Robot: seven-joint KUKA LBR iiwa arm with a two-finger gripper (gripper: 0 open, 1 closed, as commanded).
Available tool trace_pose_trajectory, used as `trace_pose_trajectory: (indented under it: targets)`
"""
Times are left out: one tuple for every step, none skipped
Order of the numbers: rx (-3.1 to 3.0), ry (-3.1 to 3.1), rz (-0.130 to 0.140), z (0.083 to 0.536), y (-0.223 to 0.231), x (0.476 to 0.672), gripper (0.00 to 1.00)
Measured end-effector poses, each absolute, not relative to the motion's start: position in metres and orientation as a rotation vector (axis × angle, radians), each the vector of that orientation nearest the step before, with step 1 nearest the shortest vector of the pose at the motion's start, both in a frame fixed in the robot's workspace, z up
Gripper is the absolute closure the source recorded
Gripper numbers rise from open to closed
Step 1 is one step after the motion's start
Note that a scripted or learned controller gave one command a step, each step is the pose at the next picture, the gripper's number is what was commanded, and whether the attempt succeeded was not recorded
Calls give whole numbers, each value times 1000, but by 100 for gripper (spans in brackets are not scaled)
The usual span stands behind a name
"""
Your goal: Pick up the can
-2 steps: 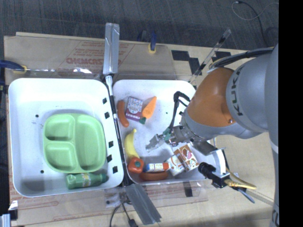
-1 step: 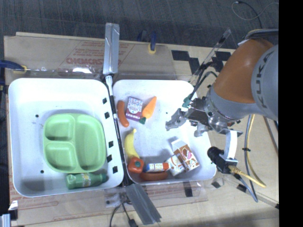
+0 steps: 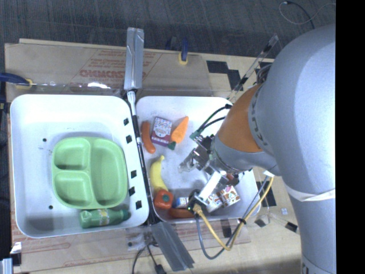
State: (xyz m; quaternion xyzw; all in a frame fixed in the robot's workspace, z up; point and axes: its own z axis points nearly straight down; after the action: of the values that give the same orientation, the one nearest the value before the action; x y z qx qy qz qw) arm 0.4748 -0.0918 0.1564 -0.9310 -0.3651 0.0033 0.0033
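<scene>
In right bin [image 3: 191, 104], far end: can [image 3: 162, 128], long axis roughly far-to-near; end effector [image 3: 191, 163] nearby, grip state indiscernible.

The arm [image 3: 302, 96] is smooth pale grey, with an orange band [image 3: 242, 131] above the wrist and thin black cables [image 3: 212, 119].

Bright, even light; soft shadows; slight blur.

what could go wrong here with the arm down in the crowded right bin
1. The end effector sits among the banana, carrot and a red vegetable; it might nudge or grab one instead of the can.
2. The arm hides part of the right bin, so the can is hard to make out; a grasp may miss.
</scene>
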Motion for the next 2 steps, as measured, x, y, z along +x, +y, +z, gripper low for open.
trace_pose_trajectory:
  targets:
    - [-2942,-1093,3,283,-131,477,0]
    - [-3026,-823,9,143,-93,483,0]
